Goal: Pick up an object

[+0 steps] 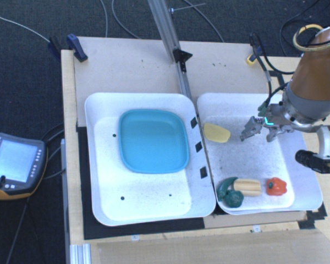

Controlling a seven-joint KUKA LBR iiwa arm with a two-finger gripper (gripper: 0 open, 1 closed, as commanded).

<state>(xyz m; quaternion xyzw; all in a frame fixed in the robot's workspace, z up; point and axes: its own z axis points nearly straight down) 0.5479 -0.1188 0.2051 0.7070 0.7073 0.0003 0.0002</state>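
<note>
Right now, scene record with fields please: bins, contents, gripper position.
left bin: shallow white bin holding a blue square plastic tray
right bin: shallow white bin
right bin, upper left: pale yellow rounded object
right bin, near edge: dark green object, tan cylinder, red tomato-like object, in a row
gripper: two-finger gripper over right bin, right of the yellow object
held: nothing seen between fingers

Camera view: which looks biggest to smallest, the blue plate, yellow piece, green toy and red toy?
1. Blue plate, by far.
2. Green toy and yellow piece look about alike; no ranking.
3. Red toy, slightly smaller.
</note>
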